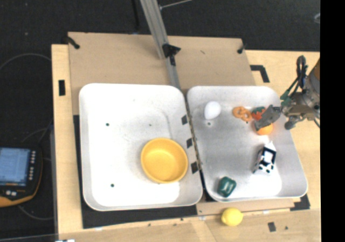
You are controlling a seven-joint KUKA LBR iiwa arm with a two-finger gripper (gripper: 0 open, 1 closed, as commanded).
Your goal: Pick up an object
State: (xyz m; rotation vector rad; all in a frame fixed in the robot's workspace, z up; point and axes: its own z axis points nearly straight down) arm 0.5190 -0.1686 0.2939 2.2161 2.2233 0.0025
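Note:
In the right bin [237, 144], a small orange toy [242, 112] lies near the far side, with an orange ball-like piece [263, 128] just to its right. A white egg-shaped object [212, 110], a black-and-white object [265, 161] and a green object [226, 186] also lie in this bin. My gripper [280, 118] hangs over the bin's right edge with its fingers spread and nothing visible between them. Its left finger [268, 116] is just above the orange piece; I cannot tell whether they touch.
A yellow bowl [164, 160] sits in the left bin [108, 128]. A yellow lemon-like object [232, 216] lies on the bench in front of the right bin. A slanted metal pole [156, 20] crosses the far side. A handheld pendant [16, 173] lies at the far left.

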